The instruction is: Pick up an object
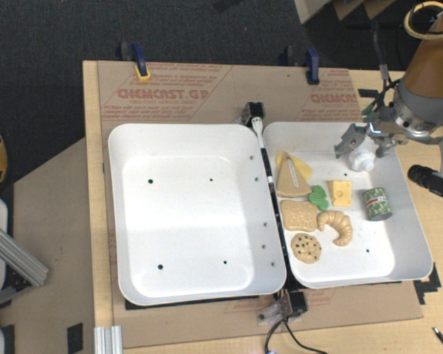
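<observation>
The right bin [399,264] holds several toy foods. A yellow cheese wedge [298,167] lies on a tan slice [288,184] by the divider. A small green piece [319,196], a yellow block [341,193] and a green can [376,203] sit mid-bin. Nearer the front are a tan cracker [298,214], a croissant [338,226] and a chocolate-chip cookie [306,247]. My gripper [359,147] hangs over the bin's far right part, beyond the yellow block. A small white object [362,161] shows right under it; whether it is gripped is unclear.
The left bin [122,161] shows bare white floor with a few dark dots. Both bins rest on a cardboard sheet [207,87] held by blue clamps [139,59] at the back. A black cable runs along the divider [264,161].
</observation>
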Tool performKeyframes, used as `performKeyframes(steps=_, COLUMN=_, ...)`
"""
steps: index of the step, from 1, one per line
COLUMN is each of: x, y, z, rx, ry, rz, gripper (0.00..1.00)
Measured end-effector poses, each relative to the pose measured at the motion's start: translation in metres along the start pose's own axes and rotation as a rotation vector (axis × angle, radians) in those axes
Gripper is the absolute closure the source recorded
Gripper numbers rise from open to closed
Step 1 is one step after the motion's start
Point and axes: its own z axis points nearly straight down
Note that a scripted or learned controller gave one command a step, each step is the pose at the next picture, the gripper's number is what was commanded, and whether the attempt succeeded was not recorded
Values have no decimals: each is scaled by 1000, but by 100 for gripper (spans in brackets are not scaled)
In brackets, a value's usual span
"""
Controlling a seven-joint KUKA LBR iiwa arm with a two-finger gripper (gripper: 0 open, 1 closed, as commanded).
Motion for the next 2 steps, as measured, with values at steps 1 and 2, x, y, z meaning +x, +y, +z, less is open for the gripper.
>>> performKeyframes(steps=1, x=62, y=4, z=107, rx=-3, ry=4, rz=-3, gripper=0)
performKeyframes(steps=2, x=57, y=6, z=91, rx=-11, ry=-2, rz=0, gripper=100)
